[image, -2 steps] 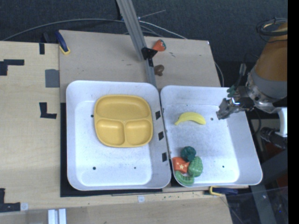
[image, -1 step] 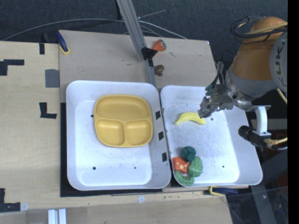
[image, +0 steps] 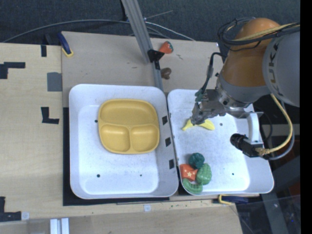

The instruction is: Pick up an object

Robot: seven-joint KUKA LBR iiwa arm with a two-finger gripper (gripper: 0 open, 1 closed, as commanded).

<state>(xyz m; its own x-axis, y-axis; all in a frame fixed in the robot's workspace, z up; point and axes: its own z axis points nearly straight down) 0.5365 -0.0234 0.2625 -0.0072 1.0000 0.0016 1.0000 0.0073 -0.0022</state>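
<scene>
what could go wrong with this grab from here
1. The end effector is down on the yellow banana-shaped toy, which pokes out to both sides; an off-center pinch could let it pivot or slip free.
2. The toy lies flat on the right bin floor, so the tips may scrape the floor or push the toy rather than close around it.
3. It sits near the bins' shared wall, so a nudge could wedge it there.
</scene>
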